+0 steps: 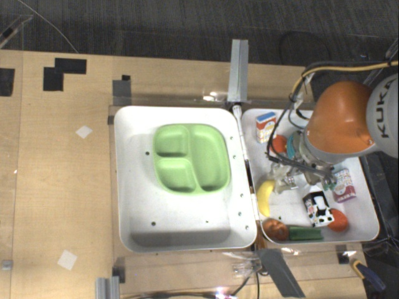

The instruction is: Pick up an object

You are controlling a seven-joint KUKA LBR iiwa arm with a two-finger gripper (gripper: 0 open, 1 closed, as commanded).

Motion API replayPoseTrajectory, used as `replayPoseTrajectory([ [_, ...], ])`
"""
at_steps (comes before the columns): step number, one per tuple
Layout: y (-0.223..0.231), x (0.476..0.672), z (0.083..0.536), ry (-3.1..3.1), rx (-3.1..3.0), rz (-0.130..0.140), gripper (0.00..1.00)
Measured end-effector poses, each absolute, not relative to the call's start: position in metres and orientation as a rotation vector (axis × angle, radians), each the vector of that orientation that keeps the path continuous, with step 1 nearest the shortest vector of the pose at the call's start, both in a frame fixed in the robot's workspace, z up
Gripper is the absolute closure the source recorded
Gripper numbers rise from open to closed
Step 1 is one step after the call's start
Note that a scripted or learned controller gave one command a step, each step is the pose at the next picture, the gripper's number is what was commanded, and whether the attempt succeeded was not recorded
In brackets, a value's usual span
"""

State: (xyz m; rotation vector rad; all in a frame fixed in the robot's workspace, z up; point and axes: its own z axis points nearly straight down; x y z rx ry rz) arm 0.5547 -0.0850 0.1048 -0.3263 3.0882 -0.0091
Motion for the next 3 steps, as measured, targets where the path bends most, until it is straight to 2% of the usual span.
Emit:
replayPoseTrajectory([
  [1, -0.083, 0.648, 0.243, 3.099, -0.331, -0.007, 1.00],
  [3, -0.080, 0.651, 0.264, 3.087, -0.328, -0.001, 1.00],
])
